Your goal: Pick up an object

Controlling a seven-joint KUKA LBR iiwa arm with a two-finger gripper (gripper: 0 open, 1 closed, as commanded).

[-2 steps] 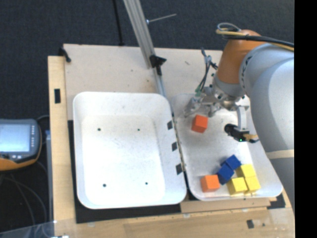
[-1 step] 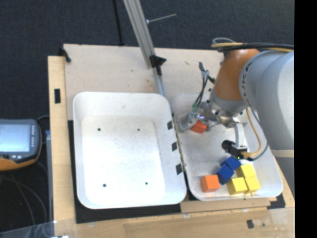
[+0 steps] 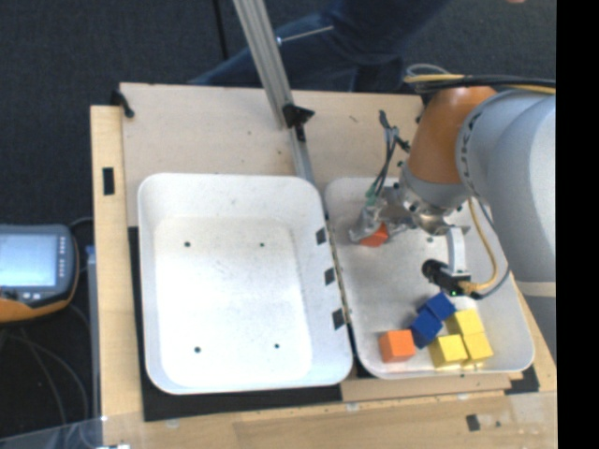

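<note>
Gripping a small orange-red object (image 3: 375,238), the jaws (image 3: 368,229) sit nearly closed over the right bin (image 3: 393,368).

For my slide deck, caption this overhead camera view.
Pincer over a small orange object in the right bin.

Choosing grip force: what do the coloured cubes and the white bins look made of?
The yellow, blue and orange cubes: matte, flat-coloured, sharp-edged, likely painted wood or foam; can't tell which. The shallow white bins: smooth moulded plastic, judging by rounded corners and thin rim.
</note>
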